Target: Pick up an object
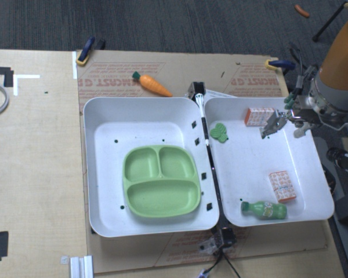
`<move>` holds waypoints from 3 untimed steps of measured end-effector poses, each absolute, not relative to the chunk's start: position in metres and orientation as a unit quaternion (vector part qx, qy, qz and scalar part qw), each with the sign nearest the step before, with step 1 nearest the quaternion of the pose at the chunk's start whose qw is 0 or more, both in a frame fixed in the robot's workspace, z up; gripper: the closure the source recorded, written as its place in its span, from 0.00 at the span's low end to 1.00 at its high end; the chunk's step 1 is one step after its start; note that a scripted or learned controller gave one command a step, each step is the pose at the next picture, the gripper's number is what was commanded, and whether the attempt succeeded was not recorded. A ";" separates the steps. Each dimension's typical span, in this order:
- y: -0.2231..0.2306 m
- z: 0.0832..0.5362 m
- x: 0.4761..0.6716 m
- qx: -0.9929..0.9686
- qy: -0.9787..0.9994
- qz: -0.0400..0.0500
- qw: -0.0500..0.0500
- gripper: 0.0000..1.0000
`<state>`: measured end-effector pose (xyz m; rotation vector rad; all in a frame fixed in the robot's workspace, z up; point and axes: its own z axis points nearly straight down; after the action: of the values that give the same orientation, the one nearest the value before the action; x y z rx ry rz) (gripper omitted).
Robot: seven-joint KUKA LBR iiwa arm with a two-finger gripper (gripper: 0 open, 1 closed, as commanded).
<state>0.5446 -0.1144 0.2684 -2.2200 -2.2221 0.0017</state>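
Note:
The right bin (243, 167) holds a small pink-and-white box (259, 116) at its back, a green broccoli-like toy (219, 132) near its left wall, a second pink box (282, 186) toward the front right, and a green bottle (264, 209) lying along the front edge. My gripper (288, 125) hangs above the bin's back right part, just right of the rear pink box. Its two fingers stand apart with nothing between them.
The left bin (104, 155) carries a green divided plate (160, 181). An orange toy carrot (153, 84) lies on the cardboard behind the bins. Clamps sit at the cardboard's back corners (85, 51). The arm's orange band (342, 57) rises at the right edge.

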 end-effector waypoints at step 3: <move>-0.181 0.107 0.484 -0.522 -0.853 -0.001 -0.011 1.00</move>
<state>0.4836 -0.1806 0.1073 -1.6520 -2.6972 -0.0045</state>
